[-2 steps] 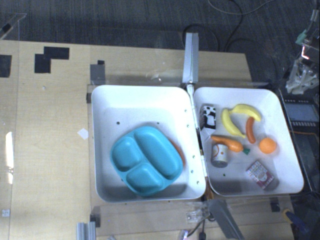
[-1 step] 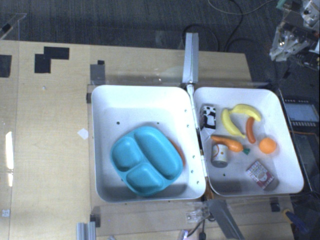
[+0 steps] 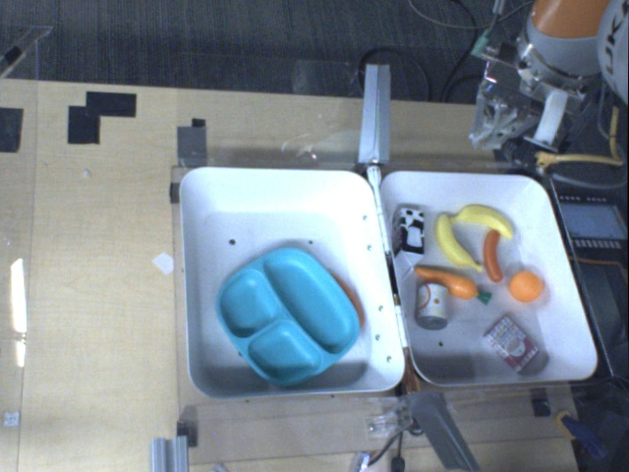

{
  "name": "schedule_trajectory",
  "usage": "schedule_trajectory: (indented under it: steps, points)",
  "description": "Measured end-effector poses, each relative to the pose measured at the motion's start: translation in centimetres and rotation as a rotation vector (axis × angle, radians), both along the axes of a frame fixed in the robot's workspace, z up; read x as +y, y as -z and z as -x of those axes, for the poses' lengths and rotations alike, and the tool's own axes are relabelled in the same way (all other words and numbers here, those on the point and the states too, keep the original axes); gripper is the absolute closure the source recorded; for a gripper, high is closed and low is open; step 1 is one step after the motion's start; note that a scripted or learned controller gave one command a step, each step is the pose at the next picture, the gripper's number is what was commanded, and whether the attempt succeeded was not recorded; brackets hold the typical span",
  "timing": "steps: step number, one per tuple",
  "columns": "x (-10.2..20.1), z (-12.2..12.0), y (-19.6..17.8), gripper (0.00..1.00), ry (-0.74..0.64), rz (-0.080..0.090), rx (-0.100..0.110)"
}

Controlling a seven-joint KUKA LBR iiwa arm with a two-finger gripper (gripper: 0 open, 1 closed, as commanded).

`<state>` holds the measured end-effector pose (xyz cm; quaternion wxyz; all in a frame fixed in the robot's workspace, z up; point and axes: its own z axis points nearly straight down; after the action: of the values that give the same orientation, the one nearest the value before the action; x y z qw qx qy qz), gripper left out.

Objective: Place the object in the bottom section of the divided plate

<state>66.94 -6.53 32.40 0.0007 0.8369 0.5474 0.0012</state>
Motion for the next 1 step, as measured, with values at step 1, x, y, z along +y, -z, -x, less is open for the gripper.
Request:
schedule_trajectory:
  steps: [1]
  points:
    - [7.81, 1.98, 13.09, 1.0, 0.348, -0.002, 0.001]
